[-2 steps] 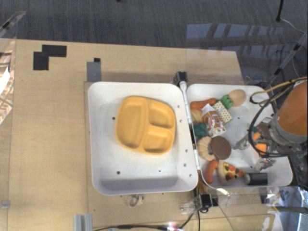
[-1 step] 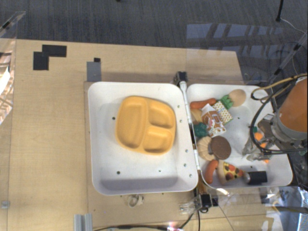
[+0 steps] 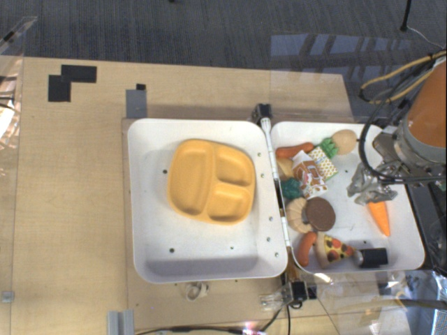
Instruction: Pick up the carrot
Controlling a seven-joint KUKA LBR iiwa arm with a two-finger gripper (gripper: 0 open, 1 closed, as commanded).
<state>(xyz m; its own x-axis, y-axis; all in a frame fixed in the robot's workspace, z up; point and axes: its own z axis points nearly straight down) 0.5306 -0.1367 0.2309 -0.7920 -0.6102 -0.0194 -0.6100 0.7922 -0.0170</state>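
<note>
The carrot [image 3: 380, 218] is a small orange cone lying in the right bin [image 3: 408, 253], near that bin's right side, with its tip pointing to the front. My gripper [image 3: 370, 188] hangs right over the carrot's thick end, reaching in from the right under the grey arm with its orange band [image 3: 427, 114]. The metal of the gripper meets the top of the carrot in this view, and I cannot tell whether they touch.
The right bin also holds a brown cookie [image 3: 320, 213], a snack box [image 3: 311, 171], a pizza slice [image 3: 335, 248], a sausage [image 3: 306, 243], a beige ball [image 3: 343, 140] and a black block [image 3: 374, 257]. A yellow divided plate [image 3: 211, 180] lies in the left bin [image 3: 150, 257].
</note>
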